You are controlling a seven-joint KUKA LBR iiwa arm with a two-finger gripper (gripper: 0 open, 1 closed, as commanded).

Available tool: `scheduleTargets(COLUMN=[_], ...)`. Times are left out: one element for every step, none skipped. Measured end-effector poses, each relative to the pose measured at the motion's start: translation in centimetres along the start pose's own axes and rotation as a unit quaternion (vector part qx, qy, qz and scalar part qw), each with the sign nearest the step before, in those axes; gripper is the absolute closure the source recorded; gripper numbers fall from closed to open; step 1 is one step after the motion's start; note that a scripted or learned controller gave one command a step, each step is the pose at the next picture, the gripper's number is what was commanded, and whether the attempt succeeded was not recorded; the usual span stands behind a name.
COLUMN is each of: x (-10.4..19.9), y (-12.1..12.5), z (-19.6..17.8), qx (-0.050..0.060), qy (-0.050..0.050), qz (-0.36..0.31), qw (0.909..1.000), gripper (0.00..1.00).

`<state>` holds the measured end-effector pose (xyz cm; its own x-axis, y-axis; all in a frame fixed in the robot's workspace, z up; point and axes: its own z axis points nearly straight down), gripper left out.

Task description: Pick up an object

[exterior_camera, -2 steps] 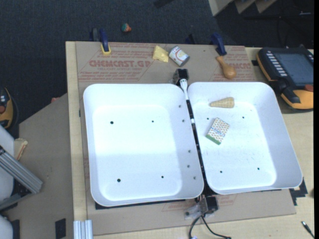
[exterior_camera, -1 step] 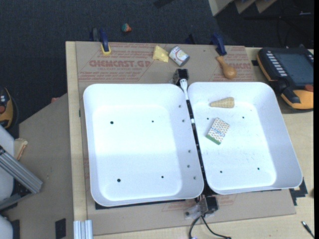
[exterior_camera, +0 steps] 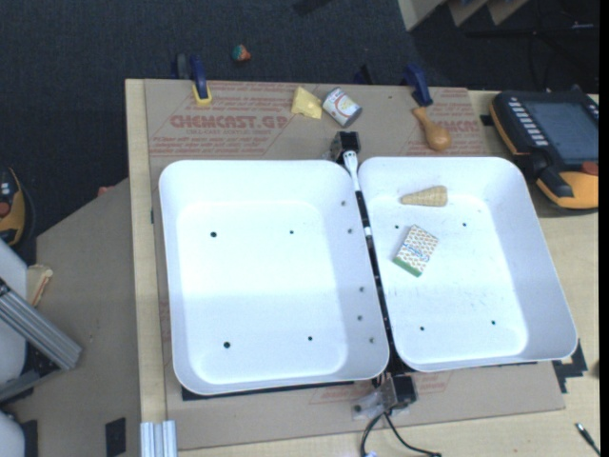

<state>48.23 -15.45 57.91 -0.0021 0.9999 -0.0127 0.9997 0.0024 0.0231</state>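
In the right bin [exterior_camera: 533, 284] lie two objects. A tan cone-shaped piece [exterior_camera: 424, 197] rests near the bin's back edge, pointing left. A small green and white box [exterior_camera: 417, 250] lies flat a little nearer the front, left of the bin's middle. The left bin [exterior_camera: 190, 284] shows its bare white floor.
On the brown board behind the bins lie a yellow wedge [exterior_camera: 306, 104], a small white carton [exterior_camera: 342, 107] and a tan pear-shaped object [exterior_camera: 433, 129]. Blue clamps [exterior_camera: 199, 78] hold the board's back edge. A handheld pendant [exterior_camera: 557, 141] sits at the far right.
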Motion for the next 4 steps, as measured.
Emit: scheduleTargets(x=[0.0, -0.1, -0.1, -0.1], y=[0.1, 0.2, 0.2, 0.3], z=[-1.1, -2.2, -3.2, -4.3], qx=[-0.003, -0.005, -0.007, -0.01], qy=[-0.001, -0.003, -0.004, -0.005], qz=[0.0, 0.0, 0.0, 0.0], qw=[1.0, 1.0, 1.0, 0.9999], gripper=[1.0, 1.0, 1.0, 1.0])
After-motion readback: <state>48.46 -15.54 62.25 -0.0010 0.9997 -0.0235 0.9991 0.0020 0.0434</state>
